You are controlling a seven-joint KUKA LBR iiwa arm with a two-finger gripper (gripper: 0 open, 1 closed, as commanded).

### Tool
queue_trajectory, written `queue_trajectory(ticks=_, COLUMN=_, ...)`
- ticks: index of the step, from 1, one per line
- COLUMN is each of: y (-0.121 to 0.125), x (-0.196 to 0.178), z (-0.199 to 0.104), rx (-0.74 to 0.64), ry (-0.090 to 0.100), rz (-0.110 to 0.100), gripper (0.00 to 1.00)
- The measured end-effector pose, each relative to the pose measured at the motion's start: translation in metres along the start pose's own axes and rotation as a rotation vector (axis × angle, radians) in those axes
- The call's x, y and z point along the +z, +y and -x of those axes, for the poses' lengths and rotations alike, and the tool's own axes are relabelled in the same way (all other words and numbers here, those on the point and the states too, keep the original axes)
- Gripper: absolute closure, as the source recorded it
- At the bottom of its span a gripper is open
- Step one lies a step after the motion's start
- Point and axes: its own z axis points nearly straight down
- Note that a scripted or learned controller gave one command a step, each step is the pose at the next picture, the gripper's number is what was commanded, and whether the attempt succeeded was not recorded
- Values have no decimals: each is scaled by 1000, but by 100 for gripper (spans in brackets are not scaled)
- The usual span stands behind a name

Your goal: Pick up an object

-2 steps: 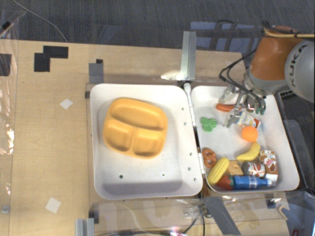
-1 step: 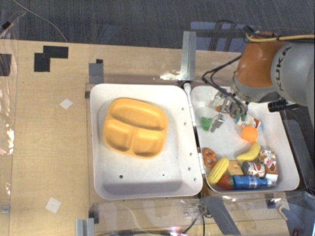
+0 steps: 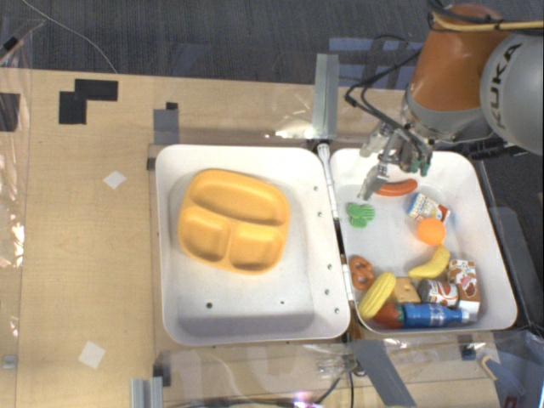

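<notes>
My gripper (image 3: 393, 170) hangs over the far part of the right bin (image 3: 476, 181), fingers spread open and nothing between them. A red sausage (image 3: 396, 189) lies just under and in front of it. One grey fingertip (image 3: 371, 185) points down toward a green toy (image 3: 360, 214) near the bin's left wall. Further forward lie an orange ball (image 3: 431, 231), a small carton (image 3: 422, 206) and a banana (image 3: 431, 263).
The right bin's near end is crowded: a corn cob (image 3: 376, 292), a brown pretzel (image 3: 360, 269), a blue can (image 3: 432, 315), more cartons (image 3: 463, 275). The left bin (image 3: 170, 296) holds a yellow divided plate (image 3: 234, 219). A metal post (image 3: 326, 100) stands behind the bins.
</notes>
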Motion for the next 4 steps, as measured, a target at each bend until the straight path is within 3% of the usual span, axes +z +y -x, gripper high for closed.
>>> queue_trajectory(ticks=1, y=37, x=7, z=-54, rx=522, ry=14, rz=-7, gripper=0)
queue_trajectory(ticks=2, y=161, x=29, z=-115, rx=561, ry=18, rz=-6, gripper=0)
queue_trajectory(ticks=3, y=181, x=66, z=-145, rx=338, ry=16, rz=-6, gripper=0)
queue_trajectory(ticks=4, y=229, x=83, z=-205, rx=468, ry=-29, rz=15, gripper=0)
